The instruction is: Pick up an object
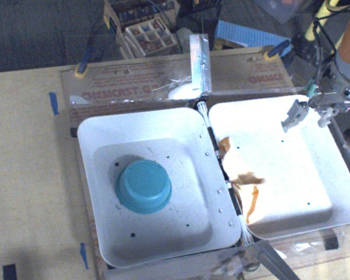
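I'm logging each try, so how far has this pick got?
Nothing looks picked yet. The blue bowl sits upside down in the left bin, untouched. The gripper hangs over the right bin, near its far right corner, nothing visibly held. The descent, grasp and lift remain.

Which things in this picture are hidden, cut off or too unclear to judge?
- Gripper, camera view: small and blurred; open or shut cannot be told.
- Arm: cut off by the right edge.
- Brown and orange object in the right bin: washed out by glare, shape unclear.
- Blue bowl in the left bin: upside down, inside hidden.
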